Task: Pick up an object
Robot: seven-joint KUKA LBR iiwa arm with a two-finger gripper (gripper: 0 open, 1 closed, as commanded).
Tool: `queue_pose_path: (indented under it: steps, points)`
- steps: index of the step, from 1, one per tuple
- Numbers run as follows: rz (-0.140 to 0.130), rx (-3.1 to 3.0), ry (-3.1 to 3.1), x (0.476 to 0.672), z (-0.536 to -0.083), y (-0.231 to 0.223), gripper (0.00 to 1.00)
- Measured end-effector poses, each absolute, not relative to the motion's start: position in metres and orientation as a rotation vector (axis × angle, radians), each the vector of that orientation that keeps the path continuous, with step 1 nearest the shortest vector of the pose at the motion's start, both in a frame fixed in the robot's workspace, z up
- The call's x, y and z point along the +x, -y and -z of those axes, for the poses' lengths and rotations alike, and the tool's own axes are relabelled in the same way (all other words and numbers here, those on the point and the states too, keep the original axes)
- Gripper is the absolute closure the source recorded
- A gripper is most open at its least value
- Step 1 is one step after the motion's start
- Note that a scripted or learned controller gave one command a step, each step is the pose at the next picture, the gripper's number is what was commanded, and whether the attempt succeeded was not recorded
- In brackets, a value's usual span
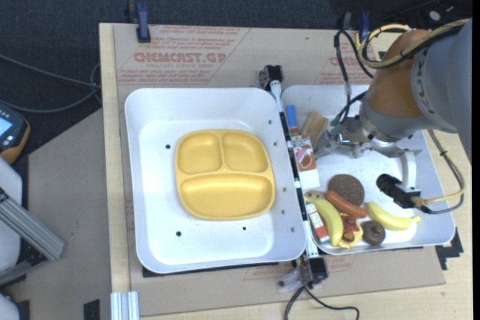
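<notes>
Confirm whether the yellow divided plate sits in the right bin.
No, the yellow divided plate lies in the left bin, apart from the food items.

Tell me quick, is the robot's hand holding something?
Hand: over the right bin; cannot be told whether it holds anything.

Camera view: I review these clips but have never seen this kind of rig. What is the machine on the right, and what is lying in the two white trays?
This is one fixed camera above a bench, looking down at a slant. The grey machine with the orange band is a robot arm reaching in from the right; its gripper hangs over the right bin. Nothing visibly sits in it. The left bin holds a yellow divided plate. The right bin holds toy food: a banana, a second banana, a sausage, a brown round cookie, a dark round piece, plus small packets along its left edge.
</notes>
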State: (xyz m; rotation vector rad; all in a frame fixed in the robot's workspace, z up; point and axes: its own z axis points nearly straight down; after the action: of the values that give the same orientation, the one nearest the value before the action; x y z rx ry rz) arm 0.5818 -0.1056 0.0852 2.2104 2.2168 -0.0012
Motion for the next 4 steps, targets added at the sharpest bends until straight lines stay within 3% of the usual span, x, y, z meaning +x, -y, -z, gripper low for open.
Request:
queue_pose_path:
  steps: [1,2,3,4]
  points:
    - [0.008,2.233,-2.218,0.49,-0.085,0.133,0.0]
    - [-0.004,2.214,-2.221,0.549,-0.085,0.116,0.0]
    - [0.004,2.229,-2.22,0.476,-0.085,0.125,0.0]
    - [-0.002,2.215,-2.222,0.518,-0.084,0.106,0.0]
